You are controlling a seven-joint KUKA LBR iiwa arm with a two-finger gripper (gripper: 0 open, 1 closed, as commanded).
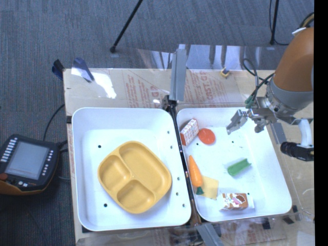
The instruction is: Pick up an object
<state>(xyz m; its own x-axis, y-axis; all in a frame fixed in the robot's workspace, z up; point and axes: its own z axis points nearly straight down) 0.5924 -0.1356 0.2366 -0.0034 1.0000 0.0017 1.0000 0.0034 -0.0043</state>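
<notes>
Cut off, overlapped, or too small to read

The arm (296,65) runs out past the right edge, so its upper links are cut off. The carrot (195,172) overlaps one corner of the yellow cheese wedge (209,185). Print on the small carton (189,131) and the snack packet (236,201) is too small to read.

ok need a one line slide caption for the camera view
KUKA arm's open gripper hovers over the right bin of toy food; a yellow divided plate sits in the left bin.
</notes>
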